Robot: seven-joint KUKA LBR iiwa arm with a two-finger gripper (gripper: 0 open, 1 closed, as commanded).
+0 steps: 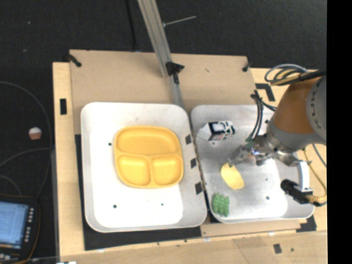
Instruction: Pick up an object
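Since the task names no particular object, the likeliest target is the small yellow piece [232, 176] lying near the middle of the right bin [275, 205], because the gripper [246, 154] hangs just above and beside it, toward the bin's far edge. Whether the claw is open or closed cannot be made out; its tips are too small and blurred against the white floor. Nothing visibly sits between them.

That yellow piece looks rounded and smooth, probably light plastic or foam, so it may slide or roll out of a pinch; taking it across its narrower width, squarely over its middle, seems safest. A green lump [220, 203] rests at the bin's near left corner, knobbly and probably soft, crowded by the wall. A small black-and-white item [220, 129] lies near the far left corner. The left bin [99, 202] carries a yellow divided tray [147, 156] at its centre, too broad for this claw.
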